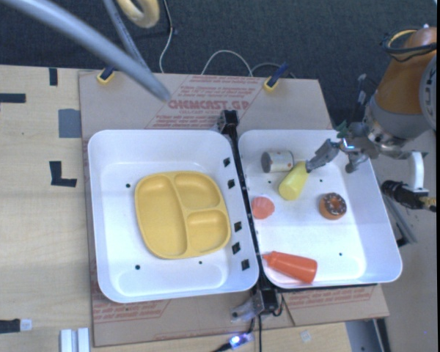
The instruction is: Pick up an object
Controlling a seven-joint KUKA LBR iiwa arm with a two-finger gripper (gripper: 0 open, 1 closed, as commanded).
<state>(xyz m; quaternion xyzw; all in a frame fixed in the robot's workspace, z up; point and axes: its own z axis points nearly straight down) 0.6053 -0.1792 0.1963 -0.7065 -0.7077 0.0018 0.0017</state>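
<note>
Yellow, the nearest candidate object (293, 181) lies in the right bin (367, 262) toward its far edge; the gripper (337, 155) hovers just beside it, fingers spread and holding nothing; judging by this, the pick is not yet made.

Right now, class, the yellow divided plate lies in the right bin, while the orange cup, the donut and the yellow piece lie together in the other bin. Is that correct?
Not quite. The yellow divided plate lies in the left bin, not the right one. The orange cup, the donut and the yellow piece do lie together in the other bin, the right bin. The camera view shows this.
</note>
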